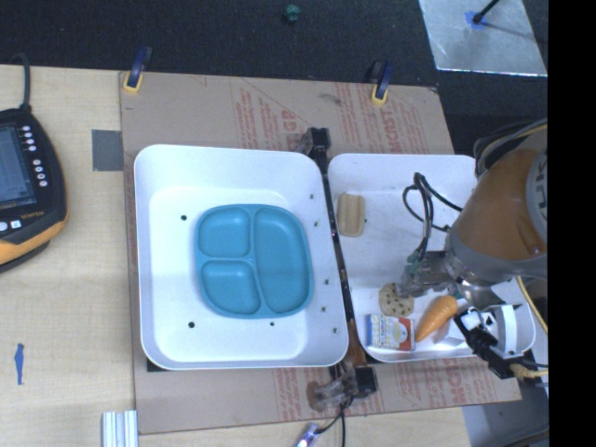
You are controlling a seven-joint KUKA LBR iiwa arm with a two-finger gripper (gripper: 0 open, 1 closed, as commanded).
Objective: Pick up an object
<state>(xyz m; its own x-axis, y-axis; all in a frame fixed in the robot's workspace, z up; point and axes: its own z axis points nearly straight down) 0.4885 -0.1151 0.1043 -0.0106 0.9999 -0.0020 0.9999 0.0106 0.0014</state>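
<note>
Arm [503, 217]: you see it reaching in from the right edge of the tabletop, its wrist over the right bin [391, 170].
Gripper [421, 276]: it sits low in the near half of the right bin, just beside the cookie and carrot.
Fingers: you cannot tell whether they are apart or together; the wrist and cables hide them, and nothing can be seen held.
Carrot [436, 318]: nearest thing, just toward the bin's near edge from the gripper; its long axis runs slantwise, tip toward the near left corner.
Cookie [396, 300]: just left of the carrot, toward the near edge and slightly left of the gripper.
Carton [391, 332]: against the bin's near edge, under the cookie.
Tan block [351, 214]: by the bin's left wall, well apart from the gripper.
Left bin [158, 250]: carries a blue tray [253, 259].
Judgement: your likeliest target is the carrot or cookie; a short move toward the near edge, fingers set across the carrot's long axis.
</note>
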